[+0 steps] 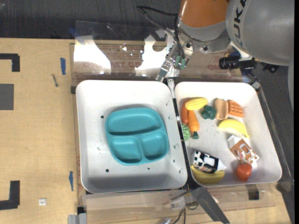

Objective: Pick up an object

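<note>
Cardboard-covered surface (32,139) is carrying two white bins side by side. Left bin (88,97) is holding a teal divided tray (136,135). Right bin (268,139) is holding toy foods: a carrot (193,120), a corn cob (195,103), a banana (233,126), a tomato (243,171) and a cow-patterned carton (206,161). I am hovering my claw (172,68) above the bins' far edge, clear of every item; whether it is apart or together I cannot tell.
</note>
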Robot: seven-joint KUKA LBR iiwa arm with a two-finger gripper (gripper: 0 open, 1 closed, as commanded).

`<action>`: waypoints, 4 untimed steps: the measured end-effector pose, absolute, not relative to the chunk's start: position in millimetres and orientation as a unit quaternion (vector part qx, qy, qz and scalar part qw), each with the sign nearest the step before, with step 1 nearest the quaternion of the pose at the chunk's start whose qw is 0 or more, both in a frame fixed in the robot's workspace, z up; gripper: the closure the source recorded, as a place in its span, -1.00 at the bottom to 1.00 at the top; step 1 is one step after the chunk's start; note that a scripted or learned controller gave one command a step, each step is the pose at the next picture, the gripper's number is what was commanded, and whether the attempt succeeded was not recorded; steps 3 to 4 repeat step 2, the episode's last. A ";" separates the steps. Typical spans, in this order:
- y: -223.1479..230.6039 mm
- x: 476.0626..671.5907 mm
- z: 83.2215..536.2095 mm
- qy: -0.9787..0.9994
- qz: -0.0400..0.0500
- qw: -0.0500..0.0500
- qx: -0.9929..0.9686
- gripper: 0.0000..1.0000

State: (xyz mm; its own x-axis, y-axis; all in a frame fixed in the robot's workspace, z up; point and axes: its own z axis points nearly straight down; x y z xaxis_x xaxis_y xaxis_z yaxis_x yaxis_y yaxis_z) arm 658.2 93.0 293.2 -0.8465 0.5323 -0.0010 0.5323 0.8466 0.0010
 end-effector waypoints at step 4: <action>84.5 649.6 254.1 0.984 0.000 -0.001 0.179 1.00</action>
